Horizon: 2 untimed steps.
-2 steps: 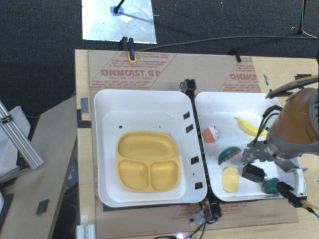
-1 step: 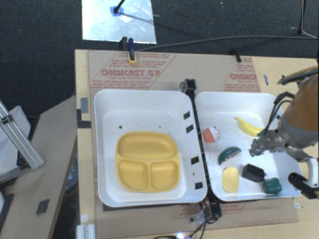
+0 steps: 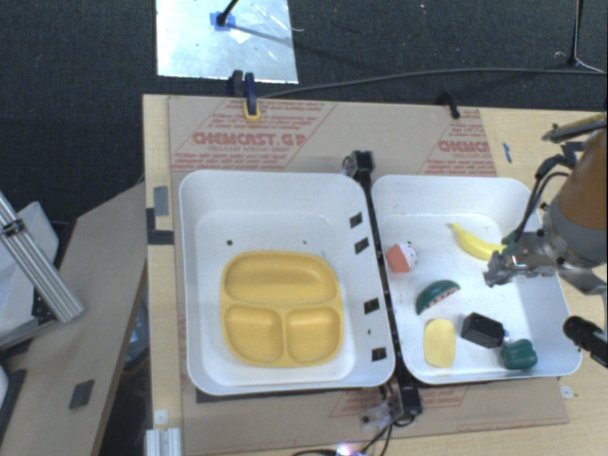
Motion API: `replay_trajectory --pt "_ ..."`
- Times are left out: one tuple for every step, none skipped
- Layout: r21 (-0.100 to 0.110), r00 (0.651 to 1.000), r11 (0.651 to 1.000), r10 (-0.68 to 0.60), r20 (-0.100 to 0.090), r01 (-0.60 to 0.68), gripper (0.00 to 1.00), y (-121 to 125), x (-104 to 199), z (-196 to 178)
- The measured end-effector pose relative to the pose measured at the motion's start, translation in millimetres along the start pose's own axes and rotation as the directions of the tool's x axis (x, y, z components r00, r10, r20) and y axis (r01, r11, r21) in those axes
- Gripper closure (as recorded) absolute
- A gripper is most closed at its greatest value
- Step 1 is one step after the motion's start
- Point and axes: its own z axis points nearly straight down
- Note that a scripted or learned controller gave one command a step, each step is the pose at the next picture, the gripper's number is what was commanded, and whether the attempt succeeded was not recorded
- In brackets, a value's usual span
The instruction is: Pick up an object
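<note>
Two white bins are seen side by side on the bench. In the left bin (image 3: 204, 255) a yellow divided tray (image 3: 281, 307) is laid toward the lower middle of the frame. The right bin (image 3: 427, 193) holds the loose objects: a banana (image 3: 472, 241) toward the upper right of the bin, an orange and white piece (image 3: 401, 256) near the bin's left wall, a green and red wedge (image 3: 436, 294) below it, a pale yellow block (image 3: 439, 342) at the lower left, a black block (image 3: 482, 330) just right of that, and a dark green piece (image 3: 519, 354) at the lower right corner. The gripper (image 3: 502, 272) is seen at the right edge of the frame, over the right bin, just below and to the right of the banana and above the black block. Nothing is visibly held by it; how far it is parted cannot be told, as its tip is small and dark here.
</note>
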Motion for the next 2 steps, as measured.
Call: replay_trajectory --pt "0.000 1.000 1.000 0.000 0.000 0.000 1.00 1.7 -0.3 -43.2" --pt "0.003 1.000 1.000 -0.005 -0.002 0.005 1.00 3.5 55.7 -49.4"
